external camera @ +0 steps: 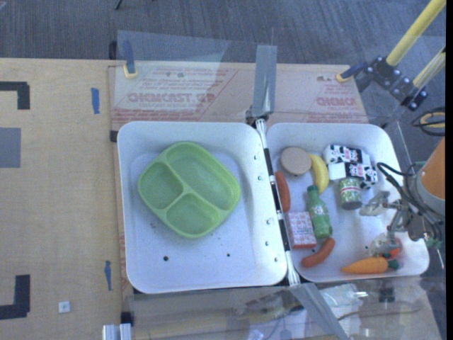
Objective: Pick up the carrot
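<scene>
The carrot (pixel 366 265) is orange with a green leafy end pointing right. It lies flat near the front right corner of the right bin (pixel 382 134). My gripper (pixel 396 227) reaches in from the right edge and hangs just above and behind the carrot's leafy end, over a small red and green item (pixel 386 247). Nothing shows between its tips, and cables and metal parts blur its outline.
The right bin also holds a brown disc (pixel 295 161), a banana (pixel 320 173), a cow-patterned carton (pixel 350 163), a green can (pixel 349 193), a green bottle (pixel 318 212), a red box (pixel 301 230) and two sausages (pixel 318 253). A green divided plate (pixel 188 188) lies in the left bin (pixel 212 271).
</scene>
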`<action>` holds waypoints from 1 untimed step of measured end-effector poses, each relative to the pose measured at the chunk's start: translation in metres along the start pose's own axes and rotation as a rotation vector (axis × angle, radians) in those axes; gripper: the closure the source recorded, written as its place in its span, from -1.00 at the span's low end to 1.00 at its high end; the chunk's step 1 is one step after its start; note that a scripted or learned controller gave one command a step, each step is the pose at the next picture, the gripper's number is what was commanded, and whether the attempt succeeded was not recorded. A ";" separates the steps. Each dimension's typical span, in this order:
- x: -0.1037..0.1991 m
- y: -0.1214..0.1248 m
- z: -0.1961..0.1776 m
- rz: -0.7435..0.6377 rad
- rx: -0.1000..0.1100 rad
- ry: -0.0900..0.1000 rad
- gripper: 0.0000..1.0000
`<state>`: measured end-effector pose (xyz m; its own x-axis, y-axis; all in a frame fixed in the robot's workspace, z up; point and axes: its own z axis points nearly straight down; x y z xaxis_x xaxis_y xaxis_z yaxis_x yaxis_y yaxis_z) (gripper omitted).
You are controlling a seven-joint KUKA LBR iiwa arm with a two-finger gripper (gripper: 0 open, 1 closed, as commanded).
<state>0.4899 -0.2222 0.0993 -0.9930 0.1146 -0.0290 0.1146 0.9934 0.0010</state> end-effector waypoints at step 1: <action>0.001 0.000 -0.006 0.002 -0.003 0.006 1.00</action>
<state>0.4884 -0.2218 0.1055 -0.9929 0.1164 -0.0226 0.1164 0.9932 0.0036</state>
